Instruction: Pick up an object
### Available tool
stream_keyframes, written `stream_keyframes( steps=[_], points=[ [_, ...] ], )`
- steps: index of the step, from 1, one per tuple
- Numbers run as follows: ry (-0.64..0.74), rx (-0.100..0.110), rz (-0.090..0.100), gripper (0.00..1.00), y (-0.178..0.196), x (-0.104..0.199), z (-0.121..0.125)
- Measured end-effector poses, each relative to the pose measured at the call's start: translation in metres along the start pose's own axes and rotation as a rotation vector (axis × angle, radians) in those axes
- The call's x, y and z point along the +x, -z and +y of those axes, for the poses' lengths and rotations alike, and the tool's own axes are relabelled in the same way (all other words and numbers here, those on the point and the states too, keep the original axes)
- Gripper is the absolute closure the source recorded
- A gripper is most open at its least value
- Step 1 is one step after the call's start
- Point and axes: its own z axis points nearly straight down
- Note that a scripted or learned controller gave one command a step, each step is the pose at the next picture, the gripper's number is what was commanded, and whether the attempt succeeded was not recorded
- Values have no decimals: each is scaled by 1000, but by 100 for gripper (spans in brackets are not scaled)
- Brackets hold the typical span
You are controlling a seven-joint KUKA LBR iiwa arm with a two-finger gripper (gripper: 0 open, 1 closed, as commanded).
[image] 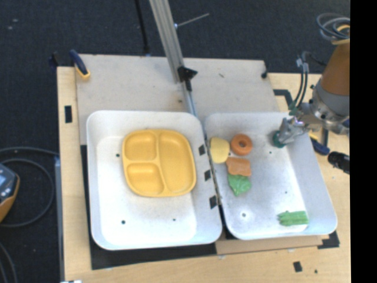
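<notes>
Starting nearest the camera, a green piece [293, 218] lies alone by the front edge of the right bin [306, 175], while the yellow divided plate [159, 161] sits in the left bin [106, 217] on the tabletop [141, 84]. Farther back, along the right bin's left wall, a green lump [239, 184], an orange block [238, 167], a yellow piece [219, 150] and an orange ring [241, 144] cluster together. My fingers [281, 135] hover at the bin's far right rim, well apart from them, and I cannot tell whether they are spread or closed.
</notes>
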Motion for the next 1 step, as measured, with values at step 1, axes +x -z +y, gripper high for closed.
stream_keyframes(
  steps=[1],
  points=[
    [0,-1,0,100,55,-2,2]
  ],
)
